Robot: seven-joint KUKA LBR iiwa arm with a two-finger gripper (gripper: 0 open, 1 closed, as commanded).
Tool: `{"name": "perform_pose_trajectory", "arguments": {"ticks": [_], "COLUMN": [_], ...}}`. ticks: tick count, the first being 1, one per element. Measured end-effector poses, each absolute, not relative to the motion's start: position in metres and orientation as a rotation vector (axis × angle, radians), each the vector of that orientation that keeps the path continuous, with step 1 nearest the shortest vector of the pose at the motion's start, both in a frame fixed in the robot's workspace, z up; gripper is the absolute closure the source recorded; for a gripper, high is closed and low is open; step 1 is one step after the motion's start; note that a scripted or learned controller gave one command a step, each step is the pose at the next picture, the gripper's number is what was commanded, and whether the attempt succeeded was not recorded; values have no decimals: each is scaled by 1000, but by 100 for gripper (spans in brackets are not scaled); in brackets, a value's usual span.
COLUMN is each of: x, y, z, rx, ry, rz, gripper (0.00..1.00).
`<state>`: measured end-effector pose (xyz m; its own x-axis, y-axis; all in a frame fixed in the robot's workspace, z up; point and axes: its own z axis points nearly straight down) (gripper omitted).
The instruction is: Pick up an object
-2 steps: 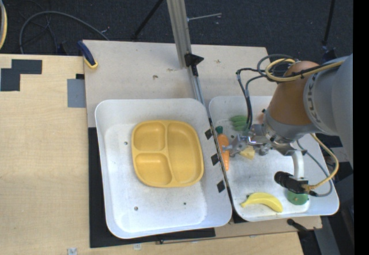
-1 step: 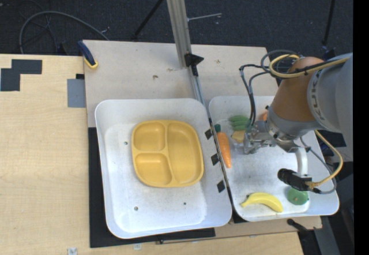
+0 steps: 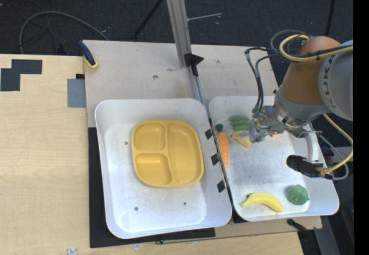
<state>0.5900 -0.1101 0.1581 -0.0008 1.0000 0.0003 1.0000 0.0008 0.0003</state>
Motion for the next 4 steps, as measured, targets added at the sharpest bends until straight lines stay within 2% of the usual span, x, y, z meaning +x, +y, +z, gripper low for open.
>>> {"name": "perform_pose_trajectory", "arguments": {"ticks": [2,4], "x": [597,557], "y": [-118,-7], "z": [269,260], "rx": [-2221,-2216], "ry": [-2223,-2221], "rz": [0,5], "gripper": [100,100]}}
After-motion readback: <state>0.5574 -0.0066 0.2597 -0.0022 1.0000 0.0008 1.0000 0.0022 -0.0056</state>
